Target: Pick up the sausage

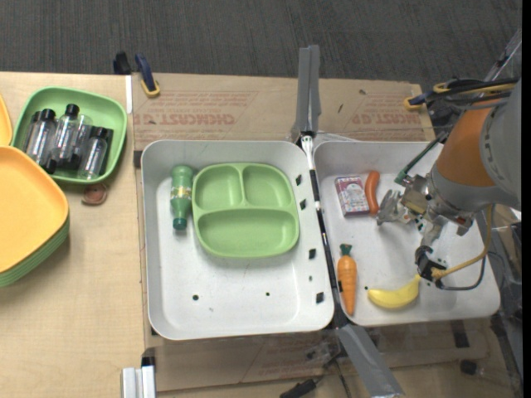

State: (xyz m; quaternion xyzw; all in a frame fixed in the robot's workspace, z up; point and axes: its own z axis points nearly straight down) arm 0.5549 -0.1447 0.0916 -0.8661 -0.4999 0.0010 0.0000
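Two bins: right bin (pixel 465 301) holds sausage (pixel 372 190), card (pixel 352 196), carrot (pixel 347 282), banana (pixel 394 294); pincer (pixel 390 210) state unclear.

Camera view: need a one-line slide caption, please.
Claw hovers beside the small orange-red sausage in the right white bin.

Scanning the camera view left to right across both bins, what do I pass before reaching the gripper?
Green bottle → green divided plate → carrot → pink card pack → sausage → gripper.
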